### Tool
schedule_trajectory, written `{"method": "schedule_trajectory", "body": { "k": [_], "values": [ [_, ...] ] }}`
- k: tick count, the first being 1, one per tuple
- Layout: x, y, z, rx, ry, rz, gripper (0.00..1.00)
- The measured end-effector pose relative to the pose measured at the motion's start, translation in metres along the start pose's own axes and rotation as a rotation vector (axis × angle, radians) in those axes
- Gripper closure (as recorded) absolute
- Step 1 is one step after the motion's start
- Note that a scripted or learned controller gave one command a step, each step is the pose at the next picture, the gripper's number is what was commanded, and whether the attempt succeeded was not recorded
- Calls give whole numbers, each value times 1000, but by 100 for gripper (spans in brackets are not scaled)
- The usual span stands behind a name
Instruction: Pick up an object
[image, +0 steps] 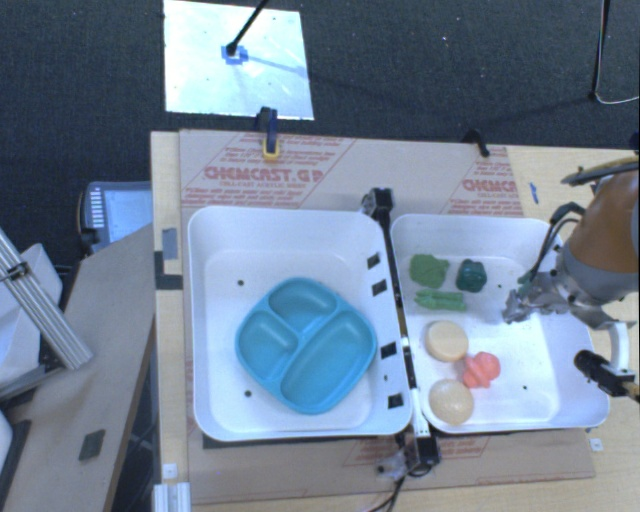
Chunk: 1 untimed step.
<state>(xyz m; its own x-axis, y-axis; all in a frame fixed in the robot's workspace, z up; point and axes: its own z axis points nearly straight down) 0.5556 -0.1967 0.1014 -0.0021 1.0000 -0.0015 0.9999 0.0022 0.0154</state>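
My gripper (512, 306) hangs over the right bin (560, 400) — opening unreadable to me, nothing visibly held — beside the closely clustered dark-green toy (471, 275) and neighbours, where I risk a glancing miss.

The arm (605, 235) runs off the right edge; the tool (517, 305) is too small and blurred to judge its fingers.

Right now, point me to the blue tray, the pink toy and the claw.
blue tray (305, 345), camera view, middle divider.
pink toy (481, 369), camera view, its centre.
claw (514, 308), camera view, fingertip end.
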Motion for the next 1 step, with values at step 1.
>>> {"method": "schedule_trajectory", "body": {
  "k": [1],
  "values": [
    [2, -7, -57, 9, -1, -2, 100]
  ]
}}
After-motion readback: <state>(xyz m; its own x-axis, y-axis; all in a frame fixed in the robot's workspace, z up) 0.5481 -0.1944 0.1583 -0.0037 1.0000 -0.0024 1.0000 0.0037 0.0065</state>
